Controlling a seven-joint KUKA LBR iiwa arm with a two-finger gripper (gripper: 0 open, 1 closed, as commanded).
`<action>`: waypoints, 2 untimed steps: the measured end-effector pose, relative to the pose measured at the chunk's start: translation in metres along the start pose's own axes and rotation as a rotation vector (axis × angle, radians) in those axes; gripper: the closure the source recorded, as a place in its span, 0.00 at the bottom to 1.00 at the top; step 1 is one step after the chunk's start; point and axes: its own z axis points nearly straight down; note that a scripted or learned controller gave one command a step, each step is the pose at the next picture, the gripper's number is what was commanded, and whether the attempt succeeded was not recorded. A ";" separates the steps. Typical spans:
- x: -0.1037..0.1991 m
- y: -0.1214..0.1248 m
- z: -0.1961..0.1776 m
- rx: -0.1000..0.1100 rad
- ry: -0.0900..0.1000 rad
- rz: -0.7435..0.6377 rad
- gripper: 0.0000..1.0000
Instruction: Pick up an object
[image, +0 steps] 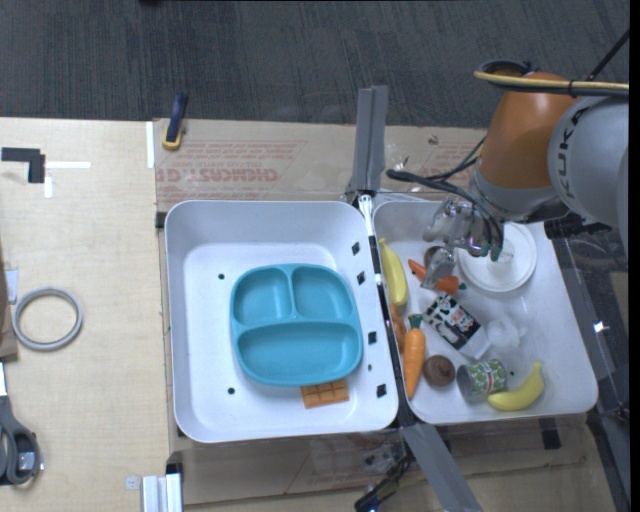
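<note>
Two white bins sit side by side on the table, and the jaws (470, 235) hang over the right bin (565, 385), beside a white dish (505, 265); whether they are parted or clenched I cannot tell, the metal being blurred. Below them lie a black-and-white packet (452, 320), a carrot (413, 358), two bananas (517, 390) and a green can (487, 378). Left of them, a blue divided plate (297, 325) partly covers an orange waffle (326, 394).
</note>
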 end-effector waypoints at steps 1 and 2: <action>0.051 -0.010 0.019 0.001 -0.001 0.044 0.00; 0.088 -0.109 0.019 0.000 0.000 0.170 0.00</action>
